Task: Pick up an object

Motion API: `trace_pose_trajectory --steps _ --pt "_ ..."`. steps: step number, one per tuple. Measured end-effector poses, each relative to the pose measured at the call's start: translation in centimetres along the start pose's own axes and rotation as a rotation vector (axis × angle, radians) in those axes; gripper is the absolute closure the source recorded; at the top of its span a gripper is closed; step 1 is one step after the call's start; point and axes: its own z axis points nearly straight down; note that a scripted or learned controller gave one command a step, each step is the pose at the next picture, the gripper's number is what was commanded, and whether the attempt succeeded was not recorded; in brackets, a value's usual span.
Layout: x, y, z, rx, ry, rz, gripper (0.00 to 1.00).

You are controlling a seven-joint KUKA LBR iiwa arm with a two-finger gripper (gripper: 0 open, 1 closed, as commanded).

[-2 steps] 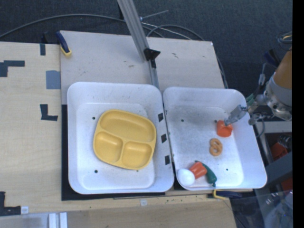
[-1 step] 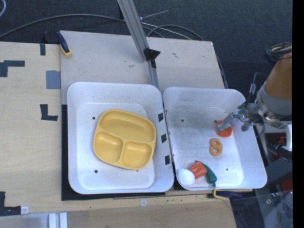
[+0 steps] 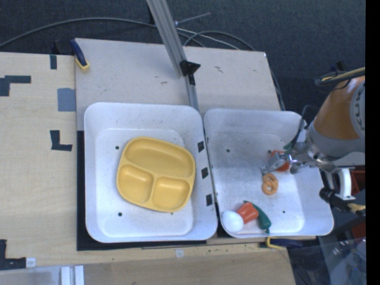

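Observation:
In the right bin (image 3: 237, 129), a small orange ring-shaped object (image 3: 269, 184) lies near the middle. A white egg-shaped object (image 3: 232, 221) and a red and green vegetable-like object (image 3: 254, 214) sit by the bin's front wall. My gripper (image 3: 270, 162) reaches in from the right and hovers low over the bin, just behind the orange ring. Its fingers stand open with nothing between them. A little red shows at the gripper's base.
A yellow divided plate (image 3: 155, 173) lies in the left bin (image 3: 98, 159). A slanted metal rod (image 3: 169, 31) rises from behind the bins' shared wall. The grey and orange arm (image 3: 341, 120) stands over the right bin's right edge.

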Motion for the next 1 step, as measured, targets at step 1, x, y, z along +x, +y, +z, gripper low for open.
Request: trace_pose_trajectory --steps 1 --pt "0.01 0.12 -1.37 -0.005 -0.001 -0.002 1.0"
